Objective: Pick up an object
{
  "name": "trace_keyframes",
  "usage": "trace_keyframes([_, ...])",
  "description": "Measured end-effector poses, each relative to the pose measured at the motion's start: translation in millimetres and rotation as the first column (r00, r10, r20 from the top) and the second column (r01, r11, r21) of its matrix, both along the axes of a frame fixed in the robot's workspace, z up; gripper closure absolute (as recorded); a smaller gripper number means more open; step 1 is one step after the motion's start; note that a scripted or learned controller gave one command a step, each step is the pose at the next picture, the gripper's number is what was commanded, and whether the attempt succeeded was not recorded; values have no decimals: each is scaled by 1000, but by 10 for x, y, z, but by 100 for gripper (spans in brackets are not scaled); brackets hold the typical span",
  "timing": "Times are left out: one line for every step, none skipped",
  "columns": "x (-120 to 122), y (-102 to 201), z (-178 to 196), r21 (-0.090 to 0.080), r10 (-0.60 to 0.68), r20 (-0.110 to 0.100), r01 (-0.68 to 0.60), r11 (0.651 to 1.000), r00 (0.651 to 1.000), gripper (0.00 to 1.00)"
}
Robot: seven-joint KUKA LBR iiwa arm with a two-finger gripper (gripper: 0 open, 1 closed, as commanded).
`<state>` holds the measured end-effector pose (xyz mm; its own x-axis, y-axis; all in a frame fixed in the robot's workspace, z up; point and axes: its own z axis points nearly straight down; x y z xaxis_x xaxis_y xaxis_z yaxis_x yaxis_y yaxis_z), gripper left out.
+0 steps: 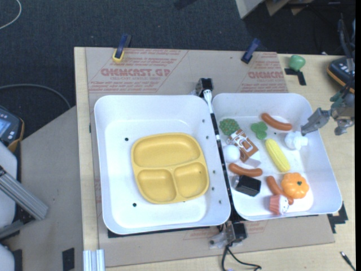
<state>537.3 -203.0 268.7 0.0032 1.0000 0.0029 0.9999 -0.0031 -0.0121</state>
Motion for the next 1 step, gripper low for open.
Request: trace_keyframes([22, 4, 64, -3, 3, 12, -3, 1000, 1000, 0])
